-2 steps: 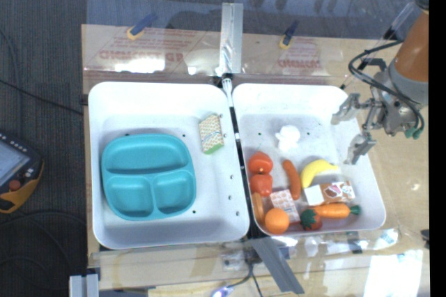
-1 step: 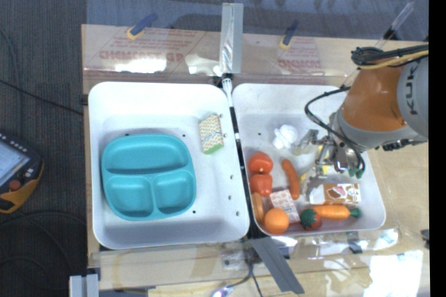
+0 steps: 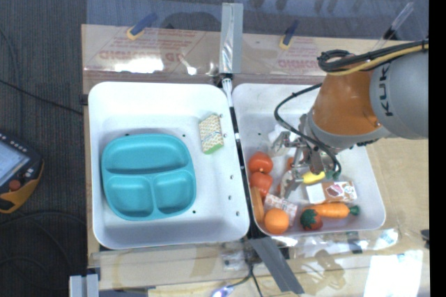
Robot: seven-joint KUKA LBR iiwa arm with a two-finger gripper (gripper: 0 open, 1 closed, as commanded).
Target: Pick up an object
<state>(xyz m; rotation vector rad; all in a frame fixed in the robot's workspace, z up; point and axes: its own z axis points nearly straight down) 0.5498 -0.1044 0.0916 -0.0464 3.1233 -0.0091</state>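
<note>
My gripper [image 3: 297,159] hangs low in the right bin [image 3: 369,177], under the orange wrist band, reaching in from the right. It is just above a pile of toy food: a yellow piece [image 3: 314,178] sits right beneath it, and a red tomato [image 3: 260,163] lies to its left. Along the front wall of the bin are a second red fruit [image 3: 261,181], an orange [image 3: 277,220], a carrot [image 3: 332,210], a strawberry [image 3: 310,219] and a small printed packet [image 3: 342,191]. Whether anything is in the gripper is hidden by the wrist.
The left bin [image 3: 118,100] holds a teal divided plate [image 3: 148,173] and a yellow-green sponge [image 3: 210,133] near its right wall. A ridge [image 3: 237,149] separates the two bins. A black and orange pendant [image 3: 15,177] lies off the bench at far left.
</note>
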